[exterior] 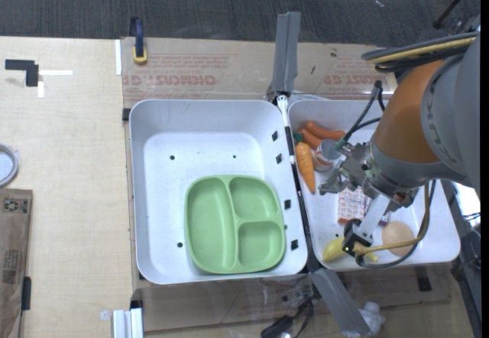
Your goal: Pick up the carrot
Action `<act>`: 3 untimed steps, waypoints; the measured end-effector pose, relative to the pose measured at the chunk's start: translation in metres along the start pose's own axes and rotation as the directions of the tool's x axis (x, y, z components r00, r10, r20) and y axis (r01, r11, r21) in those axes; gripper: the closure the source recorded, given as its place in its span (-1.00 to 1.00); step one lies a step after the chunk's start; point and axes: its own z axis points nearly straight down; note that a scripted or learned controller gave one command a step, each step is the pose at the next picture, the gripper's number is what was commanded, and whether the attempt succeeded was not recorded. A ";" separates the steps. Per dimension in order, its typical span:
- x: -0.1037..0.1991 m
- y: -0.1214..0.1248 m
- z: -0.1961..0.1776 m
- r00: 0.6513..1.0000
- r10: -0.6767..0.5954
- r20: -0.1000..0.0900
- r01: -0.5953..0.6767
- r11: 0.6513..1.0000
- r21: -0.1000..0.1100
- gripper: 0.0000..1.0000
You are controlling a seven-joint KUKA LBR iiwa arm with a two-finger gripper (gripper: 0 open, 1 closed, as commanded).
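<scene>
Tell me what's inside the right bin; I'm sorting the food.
The right bin holds two carrots, a yellow item, a beige round item and a printed packet. The arm covers the rest.

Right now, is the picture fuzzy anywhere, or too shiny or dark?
In the camera view, the arm looks soft and blurry up close; the green plate and carrot are sharp; the light is even, with soft shadows along the left bin walls and no strong glare.
</scene>
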 end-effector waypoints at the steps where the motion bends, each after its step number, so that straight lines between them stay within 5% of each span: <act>1: -0.061 0.071 0.073 0.989 0.150 0.001 -0.150 0.989 0.004 -1.00; 2: -0.126 0.107 0.001 0.997 0.079 0.000 -0.079 0.997 0.002 -1.00; 3: -0.084 0.069 0.093 0.998 0.055 -0.010 -0.055 0.998 -0.012 -1.00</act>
